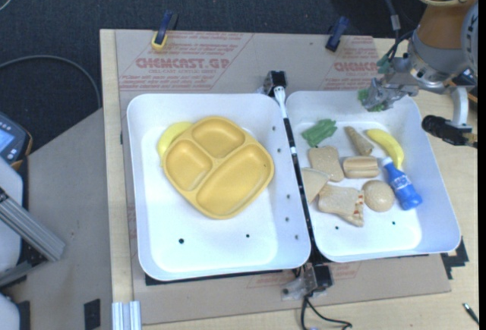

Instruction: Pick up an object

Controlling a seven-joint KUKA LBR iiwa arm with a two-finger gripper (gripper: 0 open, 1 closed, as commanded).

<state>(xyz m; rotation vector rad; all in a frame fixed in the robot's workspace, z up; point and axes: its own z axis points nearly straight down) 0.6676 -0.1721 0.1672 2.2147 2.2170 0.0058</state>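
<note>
The right bin [437, 215] holds several toy foods. Among them are a green piece [319, 131], a yellow banana [385, 146], a blue bottle [400, 186], a tan roll [360, 167], a round bun [378, 196] and a bread slice [342, 202]. My gripper [377, 97] hangs over the bin's far rim, above and behind the banana. A small greenish patch [367, 99] shows at its tip, blurred, and I cannot tell whether it is held.
The left bin [152, 237] holds a yellow divided tray [219, 165] with a yellow piece [169, 137] peeking out from under its far left side. Clamps [161, 31] [336, 34] stand at the board's far edge. A black clip [275, 82] sits between the bins.
</note>
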